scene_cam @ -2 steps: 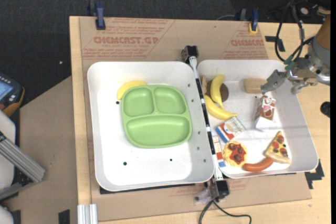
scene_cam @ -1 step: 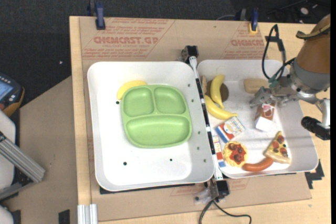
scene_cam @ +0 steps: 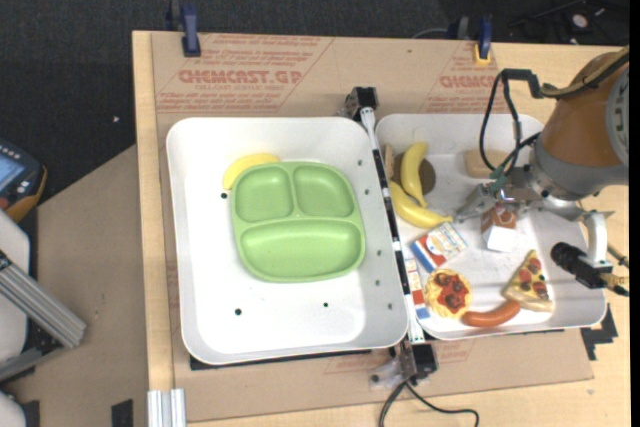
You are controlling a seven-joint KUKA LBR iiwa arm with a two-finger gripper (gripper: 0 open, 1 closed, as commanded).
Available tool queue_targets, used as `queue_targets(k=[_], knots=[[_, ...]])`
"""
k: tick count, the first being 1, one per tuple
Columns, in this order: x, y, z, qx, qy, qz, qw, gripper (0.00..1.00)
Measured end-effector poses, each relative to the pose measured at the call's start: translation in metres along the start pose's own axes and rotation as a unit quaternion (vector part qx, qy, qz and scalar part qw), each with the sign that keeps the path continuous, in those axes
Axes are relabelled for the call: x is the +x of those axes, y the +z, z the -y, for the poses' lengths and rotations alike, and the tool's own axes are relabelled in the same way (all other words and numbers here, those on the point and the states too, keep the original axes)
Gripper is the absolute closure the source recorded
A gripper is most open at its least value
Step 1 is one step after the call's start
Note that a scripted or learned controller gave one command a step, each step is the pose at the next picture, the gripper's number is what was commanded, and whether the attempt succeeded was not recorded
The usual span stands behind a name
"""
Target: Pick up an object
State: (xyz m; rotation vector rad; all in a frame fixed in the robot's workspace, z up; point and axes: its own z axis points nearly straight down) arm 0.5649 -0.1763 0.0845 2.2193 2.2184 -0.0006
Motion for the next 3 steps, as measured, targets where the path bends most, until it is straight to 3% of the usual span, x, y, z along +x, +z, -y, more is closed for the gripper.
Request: queue_targets(k=[1, 2, 3], knots=[[0.0, -0.011, -0.001, -0.001, 0.0, 0.0, 1.0, 1.0], [0.042, 0.0, -0.013, 0.001, -0.002, -0.001, 1.0, 1.0], [0.112, -0.108, -0.056, -0.007, -0.005, -0.002, 1.0, 1.0]])
